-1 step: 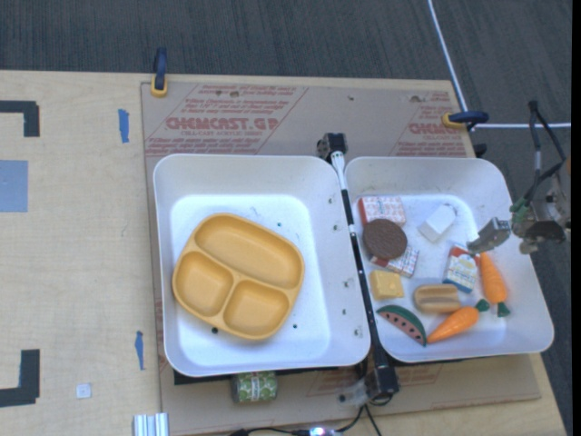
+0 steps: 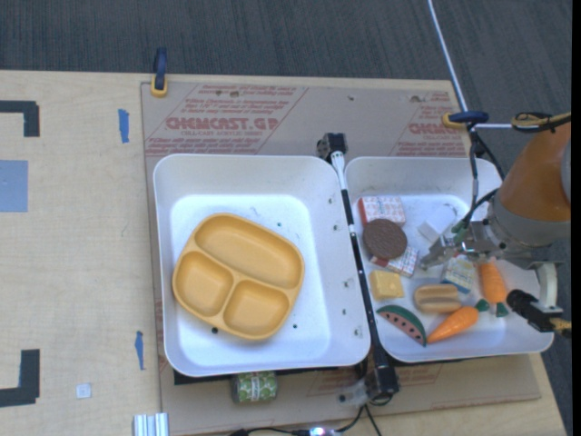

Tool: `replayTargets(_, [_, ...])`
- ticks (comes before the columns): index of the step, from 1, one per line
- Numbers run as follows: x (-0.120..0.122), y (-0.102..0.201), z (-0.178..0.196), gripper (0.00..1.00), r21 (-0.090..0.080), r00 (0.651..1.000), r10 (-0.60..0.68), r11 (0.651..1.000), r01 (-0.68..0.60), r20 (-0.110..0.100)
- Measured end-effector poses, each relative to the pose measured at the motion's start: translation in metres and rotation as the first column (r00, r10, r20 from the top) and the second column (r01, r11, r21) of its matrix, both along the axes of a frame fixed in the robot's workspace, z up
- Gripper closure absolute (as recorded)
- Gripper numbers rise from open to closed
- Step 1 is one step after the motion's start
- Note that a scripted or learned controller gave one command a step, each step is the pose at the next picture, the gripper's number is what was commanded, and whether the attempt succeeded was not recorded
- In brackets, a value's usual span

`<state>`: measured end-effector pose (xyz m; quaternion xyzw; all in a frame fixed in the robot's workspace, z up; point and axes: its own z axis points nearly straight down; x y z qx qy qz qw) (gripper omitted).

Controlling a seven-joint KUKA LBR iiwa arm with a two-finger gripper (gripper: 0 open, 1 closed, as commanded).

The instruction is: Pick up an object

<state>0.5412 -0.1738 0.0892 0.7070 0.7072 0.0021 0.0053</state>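
A pale wooden table (image 2: 73, 271) is filling the left of the overhead view, with a brown board on it carrying two shallow white bins sitting side by side. The left bin (image 2: 182, 180) is holding a yellow divided plate (image 2: 238, 275) with three compartments, lying flat near its middle. The right bin (image 2: 427, 173) is holding a scatter of toy foods. The grey arm with its orange band (image 2: 537, 184) is reaching in from the right and leaning over the right bin's right half. The tool (image 2: 447, 248) is hanging low over the bin's middle, its metal fingers pointing left toward the toys; whether they are open or closed cannot be told from this angle, and nothing is visibly sitting between them. Just left of the tool, a round brown cookie (image 2: 386, 238) is lying on a red-and-white packet (image 2: 381, 209), near the bin's left wall. Directly below the tool, a hot dog in a bun (image 2: 438, 297) is lying flat, with a yellow cheese wedge (image 2: 387, 285) to its left. An orange carrot (image 2: 452, 324) is lying at a slant below the hot dog, and a second carrot (image 2: 493, 284) is lying just right of the tool, partly under the arm. A watermelon slice (image 2: 402, 323) is lying near the bin's lower left corner, well apart from the tool. A small green can (image 2: 255, 387) is lying on the board below the left bin.
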Motion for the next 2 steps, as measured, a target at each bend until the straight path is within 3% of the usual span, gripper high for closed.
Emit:
replayTargets(1, [-0.007,0.063,0.001,0.00,-0.004,1.000,0.000,1.000,0.000,0.007])
replayTargets(2, [-0.022,0.075,0.001,0.00,-0.005,1.000,-0.001,1.000,0.001,0.012])
